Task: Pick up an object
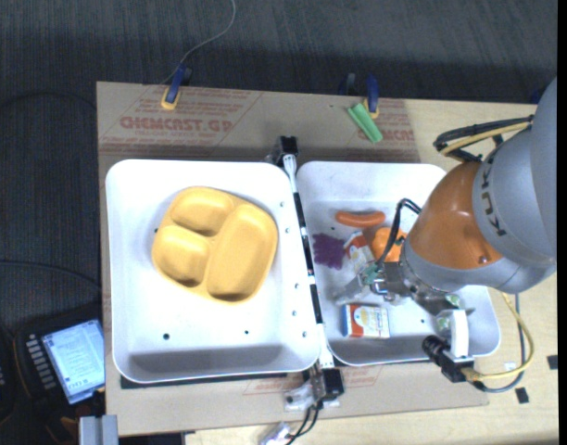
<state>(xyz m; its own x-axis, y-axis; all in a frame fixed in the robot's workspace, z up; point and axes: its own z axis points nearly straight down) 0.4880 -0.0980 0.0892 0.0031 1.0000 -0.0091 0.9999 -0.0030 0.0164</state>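
My gripper (374, 280) is down inside the right bin (422, 176), at the end of the grey arm with its orange band (450, 225). It hangs over a small cluster of items: an orange piece (387, 240) just behind it and a pale green and white item (359, 269) at its left. A small white and orange carton (365, 321) lies flat just in front of it. A red sausage (359, 218) and a purple bunch of grapes (326, 248) lie further back and left. I see nothing held.
The left bin (135, 323) holds a large yellow bread-shaped lump (215, 242). A black divider (302, 239) runs between the bins. Green (365, 121) and blue (176, 88) clips sit on the cardboard behind. Cables trail off the arm at the right.
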